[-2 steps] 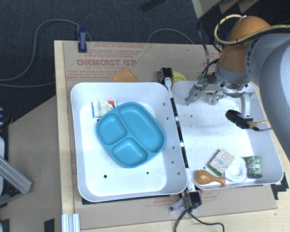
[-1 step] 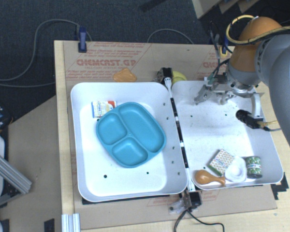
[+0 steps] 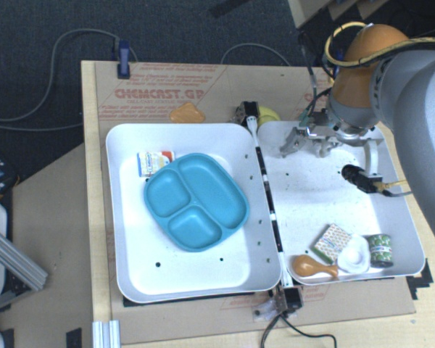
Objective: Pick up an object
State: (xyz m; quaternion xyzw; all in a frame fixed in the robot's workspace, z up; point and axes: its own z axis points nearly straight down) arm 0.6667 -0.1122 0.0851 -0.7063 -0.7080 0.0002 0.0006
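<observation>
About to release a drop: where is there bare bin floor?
Right bin: open middle, between the tool and the cluster at the near edge. Left bin: near-left corner beside the blue tray. Crowded: near right corner.

You see two white bins: the left bin holds a sky-blue divided plate and a small white packet with red and blue print. In the lower right of the frame, the right bin shows a checkered tan-and-white packet, a white cup, a green patterned can and an orange-brown spoon-shaped piece. The table is pale tan with red lettering. The arm is grey with an orange band.
</observation>
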